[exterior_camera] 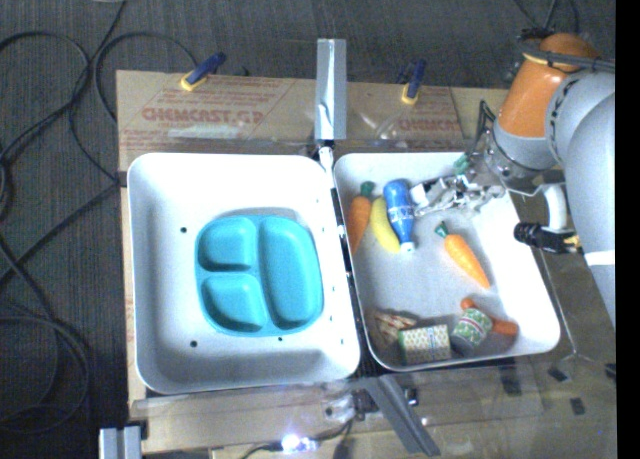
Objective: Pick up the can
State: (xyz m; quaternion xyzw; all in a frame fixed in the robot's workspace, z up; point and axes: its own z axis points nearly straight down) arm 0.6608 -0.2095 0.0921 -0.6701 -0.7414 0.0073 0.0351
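Observation:
The can [471, 329], small with a green and white label, lies tilted near the front of the right bin [535, 277]. It rests between a green-labelled box [425, 343] and a small carrot [500, 325]. My gripper [450, 194] hangs over the back of the same bin, just right of the blue bottle [399, 211]. It is well behind the can and apart from it. The orange band [535, 87] and grey arm reach in from the right.
In the right bin a yellow banana [382, 227] and an orange carrot [358, 222] lie left of the bottle, and another carrot [467, 257] lies mid-bin. A brown item [392, 323] sits at the front left. The left bin [160, 277] holds a blue divided tray [262, 272].

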